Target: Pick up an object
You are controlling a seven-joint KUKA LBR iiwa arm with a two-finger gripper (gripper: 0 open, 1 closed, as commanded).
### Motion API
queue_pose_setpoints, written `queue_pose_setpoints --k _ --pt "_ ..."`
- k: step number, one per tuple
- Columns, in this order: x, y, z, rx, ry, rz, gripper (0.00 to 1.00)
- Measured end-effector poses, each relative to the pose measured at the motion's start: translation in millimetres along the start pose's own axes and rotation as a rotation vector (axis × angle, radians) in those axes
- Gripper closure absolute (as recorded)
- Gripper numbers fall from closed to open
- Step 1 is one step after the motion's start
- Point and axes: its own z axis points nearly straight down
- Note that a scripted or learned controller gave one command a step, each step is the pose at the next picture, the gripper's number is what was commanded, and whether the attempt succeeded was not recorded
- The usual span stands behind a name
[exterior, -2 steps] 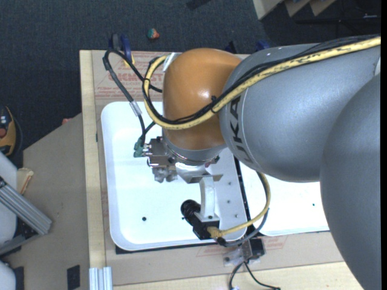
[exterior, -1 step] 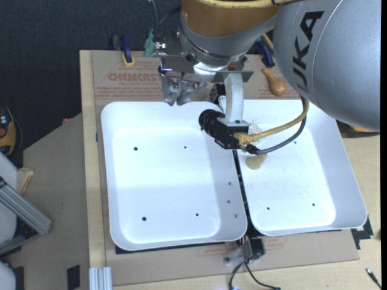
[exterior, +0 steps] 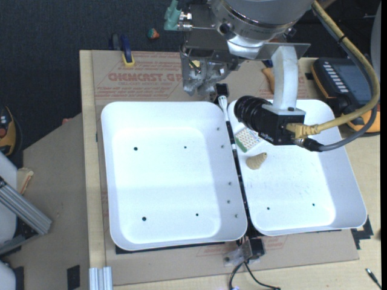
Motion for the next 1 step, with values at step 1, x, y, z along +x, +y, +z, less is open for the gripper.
queue_pose_setpoints --k 1 --pt "-2.1 -2.1 153.9 0.032 -0.018 0.007 1.00"
